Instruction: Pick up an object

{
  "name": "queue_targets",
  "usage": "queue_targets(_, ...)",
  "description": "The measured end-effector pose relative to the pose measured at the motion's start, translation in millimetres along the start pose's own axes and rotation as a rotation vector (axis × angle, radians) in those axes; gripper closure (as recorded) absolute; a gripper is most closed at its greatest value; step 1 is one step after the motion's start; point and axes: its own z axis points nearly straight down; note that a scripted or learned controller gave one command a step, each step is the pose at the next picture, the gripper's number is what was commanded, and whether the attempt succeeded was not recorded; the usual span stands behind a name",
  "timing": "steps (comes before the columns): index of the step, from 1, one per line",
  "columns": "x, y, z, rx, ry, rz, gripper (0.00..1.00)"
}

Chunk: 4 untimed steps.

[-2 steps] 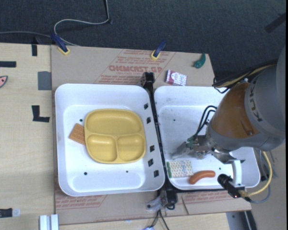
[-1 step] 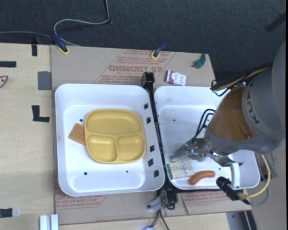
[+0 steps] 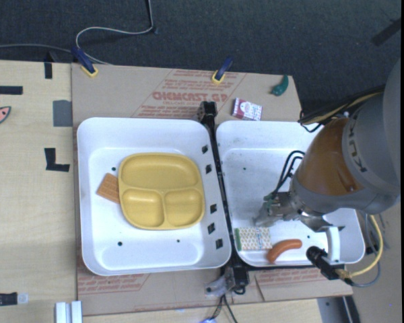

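Note:
My gripper hangs low over the right bin, near its front middle. Just in front of it a small green-and-white patterned packet lies flat on the bin floor. To the packet's right rests an orange-red sausage-shaped toy. The arm's grey body and orange band cover the right half of this bin. In the left bin sits a yellow divided plate, with a brown flat piece partly tucked under its left edge.
A black divider with clips runs between the two bins. Behind the bins, on the cardboard, lie a small red-and-white packet and a green item. A black fitting with a yellow cable sits at the right bin's front corner.

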Motion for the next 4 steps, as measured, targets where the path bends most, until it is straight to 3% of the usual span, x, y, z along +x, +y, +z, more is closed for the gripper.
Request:
queue_targets(2, 1, 0, -18, 0.003, 0.002, -0.001, 1.00)
queue_targets(3, 1, 0, -18, 0.003, 0.003, -0.001, 0.00)
queue_targets(4, 3, -1, 10, 0.002, 0.001, -0.001, 0.00)
